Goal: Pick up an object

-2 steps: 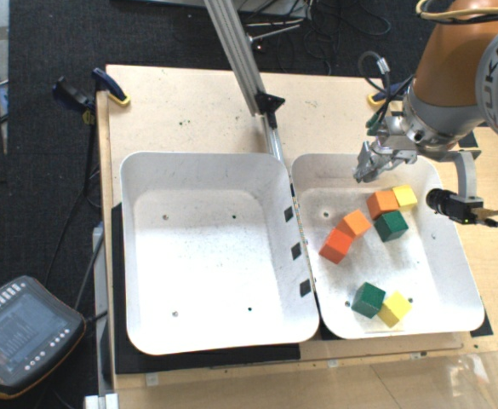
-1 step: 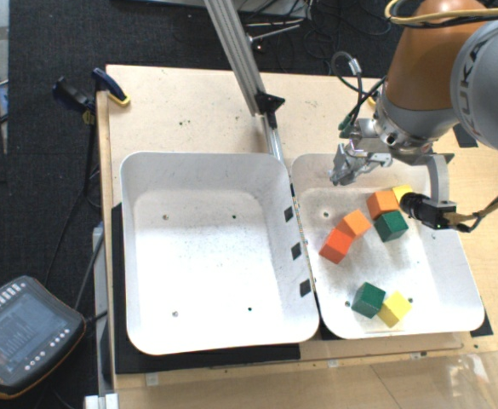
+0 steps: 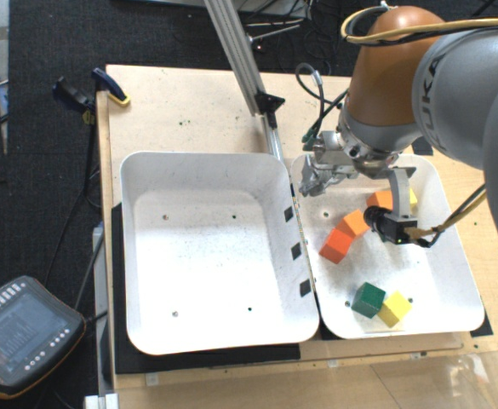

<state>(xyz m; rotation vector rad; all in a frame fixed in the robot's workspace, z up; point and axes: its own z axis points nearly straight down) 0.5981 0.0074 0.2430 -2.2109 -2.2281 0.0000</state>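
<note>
In the right bin (image 3: 453,305) lie several blocks. Two orange blocks (image 3: 344,233) sit near its middle, with another orange block (image 3: 382,199) and a yellow one (image 3: 412,201) behind them, partly hidden by a black cable. A green block (image 3: 369,299) touches a yellow block (image 3: 394,308) near the front edge. My gripper (image 3: 314,177) hangs over the bin's back left corner, left of the blocks and apart from them. Nothing shows between its fingers.
The left bin (image 3: 206,245) stands beside the right one, their walls overlapping. A metal strut (image 3: 240,54) slants down to the bench behind the bins. A blue and yellow clamp (image 3: 108,85) sits at the bench's back left corner. A pendant (image 3: 19,335) lies front left.
</note>
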